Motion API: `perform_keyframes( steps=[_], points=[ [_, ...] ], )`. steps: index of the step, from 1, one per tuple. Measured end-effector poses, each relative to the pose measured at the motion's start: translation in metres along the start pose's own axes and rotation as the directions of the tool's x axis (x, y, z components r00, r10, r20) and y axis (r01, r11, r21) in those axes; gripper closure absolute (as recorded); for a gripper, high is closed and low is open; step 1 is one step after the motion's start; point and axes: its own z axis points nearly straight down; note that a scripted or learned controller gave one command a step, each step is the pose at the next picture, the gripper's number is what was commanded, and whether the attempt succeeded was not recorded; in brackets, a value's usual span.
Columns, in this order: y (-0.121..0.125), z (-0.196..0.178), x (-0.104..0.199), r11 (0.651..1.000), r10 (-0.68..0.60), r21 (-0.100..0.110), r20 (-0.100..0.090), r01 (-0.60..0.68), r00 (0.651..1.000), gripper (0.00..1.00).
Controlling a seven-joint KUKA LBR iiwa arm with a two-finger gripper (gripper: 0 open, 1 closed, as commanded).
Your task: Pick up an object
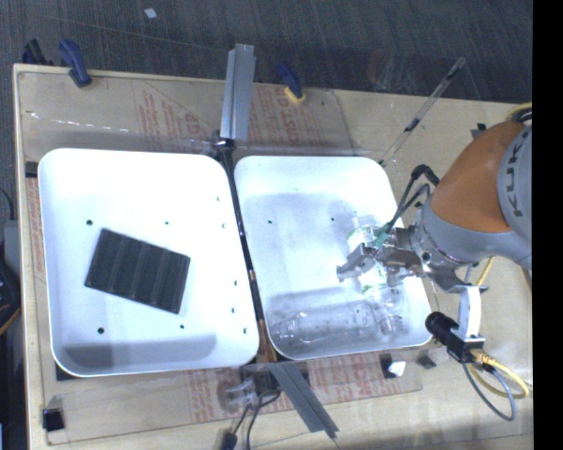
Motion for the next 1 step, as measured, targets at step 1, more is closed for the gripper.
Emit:
perform_keyframes(
  steps=[1],
  points=[
    [0.0617, 0.0017, 0.0242, 0.996, -0.092, -0.001, 0.0, 0.092, 0.996, 0.0]
  ],
)
